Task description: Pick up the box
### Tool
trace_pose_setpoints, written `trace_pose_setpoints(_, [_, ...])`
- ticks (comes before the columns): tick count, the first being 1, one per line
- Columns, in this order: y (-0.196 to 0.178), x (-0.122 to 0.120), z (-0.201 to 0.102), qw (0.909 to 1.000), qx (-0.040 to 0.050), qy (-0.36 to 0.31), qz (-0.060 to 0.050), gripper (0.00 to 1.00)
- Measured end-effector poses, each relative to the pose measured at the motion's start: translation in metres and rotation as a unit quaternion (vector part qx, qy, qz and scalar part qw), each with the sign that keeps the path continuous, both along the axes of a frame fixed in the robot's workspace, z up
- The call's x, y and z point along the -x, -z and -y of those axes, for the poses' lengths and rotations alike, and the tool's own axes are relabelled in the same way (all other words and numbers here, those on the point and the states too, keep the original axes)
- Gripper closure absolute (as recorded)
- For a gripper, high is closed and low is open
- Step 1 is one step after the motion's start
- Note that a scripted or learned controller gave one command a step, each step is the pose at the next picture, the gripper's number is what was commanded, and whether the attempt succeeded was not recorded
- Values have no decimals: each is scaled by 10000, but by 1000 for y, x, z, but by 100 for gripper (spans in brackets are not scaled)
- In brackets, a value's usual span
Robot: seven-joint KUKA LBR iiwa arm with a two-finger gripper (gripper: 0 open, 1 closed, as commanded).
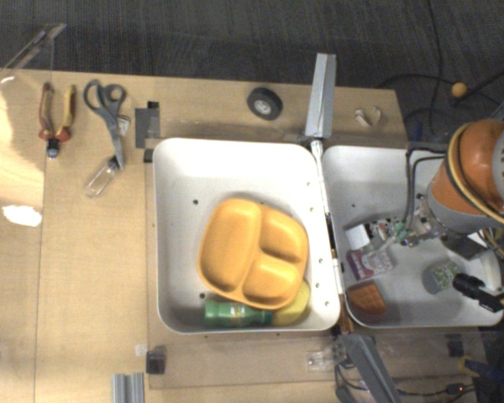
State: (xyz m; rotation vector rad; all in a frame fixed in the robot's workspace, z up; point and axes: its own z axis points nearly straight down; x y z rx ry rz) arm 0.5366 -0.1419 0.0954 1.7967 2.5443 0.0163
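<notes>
Table (67,225) carrying two white bins. Left bin (172,225): yellow divided tray (254,253) lying over a green bottle (231,312). Right bin (361,166): arm (479,175) reaching in, gripper (401,233) low over clutter; open or closed, can't tell. Box (368,263), taken to be the purple-white pack, lying flat near right bin's left wall, just beside the gripper, apparently not held. Long axis probably left-right across the view, slightly tilted; too small to confirm. Risks: flat pack slipping out of a pinch, or catching the orange-brown block (367,298) close by instead.
</notes>
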Motion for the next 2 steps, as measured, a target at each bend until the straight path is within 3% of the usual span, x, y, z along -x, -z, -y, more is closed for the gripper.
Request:
trace_pose_setpoints(1, [5,-39,-40,9976,-1,690,-40,0])
trace_pose_setpoints(2, [5,28,-50,9995,-16,298,-55,0])
